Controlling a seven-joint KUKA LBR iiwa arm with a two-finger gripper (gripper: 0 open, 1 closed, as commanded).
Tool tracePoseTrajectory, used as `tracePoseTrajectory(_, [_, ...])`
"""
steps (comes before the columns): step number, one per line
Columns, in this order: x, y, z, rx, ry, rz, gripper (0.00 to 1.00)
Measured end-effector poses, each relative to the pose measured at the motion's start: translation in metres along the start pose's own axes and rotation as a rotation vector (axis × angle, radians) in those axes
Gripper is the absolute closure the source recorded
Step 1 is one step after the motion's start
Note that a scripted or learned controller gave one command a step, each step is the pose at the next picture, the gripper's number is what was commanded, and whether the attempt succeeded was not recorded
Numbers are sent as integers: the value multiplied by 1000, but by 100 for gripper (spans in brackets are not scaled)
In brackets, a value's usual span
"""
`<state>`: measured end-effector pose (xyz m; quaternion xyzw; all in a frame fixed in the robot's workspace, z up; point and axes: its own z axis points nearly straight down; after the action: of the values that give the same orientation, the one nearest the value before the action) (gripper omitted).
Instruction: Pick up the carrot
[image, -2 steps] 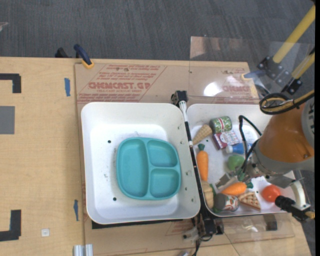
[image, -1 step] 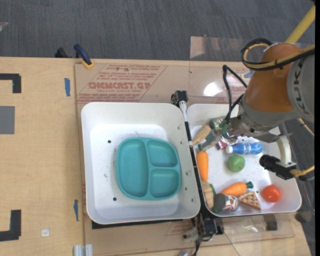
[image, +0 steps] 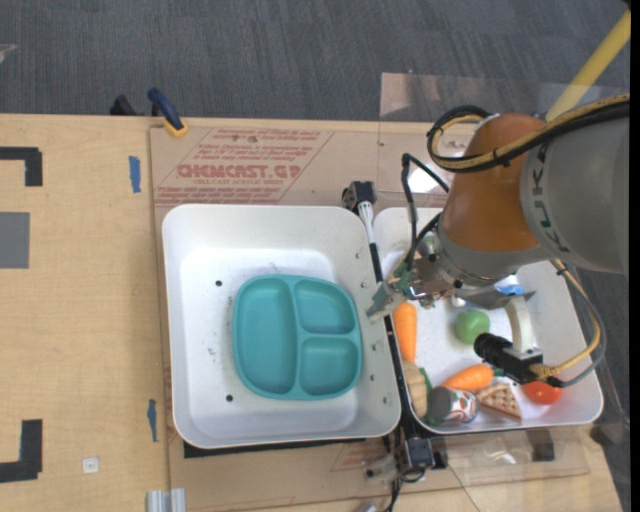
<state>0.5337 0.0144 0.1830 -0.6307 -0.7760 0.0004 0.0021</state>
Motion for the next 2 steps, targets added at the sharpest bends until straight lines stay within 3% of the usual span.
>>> tracePoseTrajectory(2, [-2,0,-1,-2,-2,3,0])
